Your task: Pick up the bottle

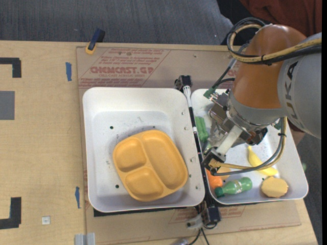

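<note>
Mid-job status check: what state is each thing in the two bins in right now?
green bottle: lying on its side at the right bin's front, not held.
yellow divided plate: right side up, flat in the left bin.
yellow banana-like piece: lying in the right bin, partly under the arm.
pale yellow lump: resting in the right bin's front corner.
arm: reaching over the right bin.

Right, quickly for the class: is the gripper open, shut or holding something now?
Gripper: cannot be told; it sits low over the right bin, and the green bottle lies on the bin floor.
</note>
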Tool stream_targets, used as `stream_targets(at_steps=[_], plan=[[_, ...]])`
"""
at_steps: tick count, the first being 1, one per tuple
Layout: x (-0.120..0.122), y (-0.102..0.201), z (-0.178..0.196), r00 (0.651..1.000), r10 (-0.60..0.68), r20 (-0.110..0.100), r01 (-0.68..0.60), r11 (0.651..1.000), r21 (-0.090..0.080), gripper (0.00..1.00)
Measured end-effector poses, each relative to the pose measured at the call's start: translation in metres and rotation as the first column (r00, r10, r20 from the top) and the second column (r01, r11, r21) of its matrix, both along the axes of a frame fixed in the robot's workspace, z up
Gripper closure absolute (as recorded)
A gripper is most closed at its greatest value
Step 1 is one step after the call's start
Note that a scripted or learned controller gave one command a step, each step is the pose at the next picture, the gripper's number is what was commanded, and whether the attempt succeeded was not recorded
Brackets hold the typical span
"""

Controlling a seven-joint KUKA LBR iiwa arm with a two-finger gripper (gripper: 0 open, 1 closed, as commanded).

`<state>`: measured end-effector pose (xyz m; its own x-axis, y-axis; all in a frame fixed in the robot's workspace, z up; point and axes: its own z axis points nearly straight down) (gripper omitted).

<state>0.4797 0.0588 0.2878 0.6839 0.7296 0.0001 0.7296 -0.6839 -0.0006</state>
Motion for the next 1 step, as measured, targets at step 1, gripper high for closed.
stream_targets(at_steps=[1], plan=[[-0.0015,0.0422,-0.1142,0.999,0.039,-0.004,-0.039,0.999,0.0,1.0]])
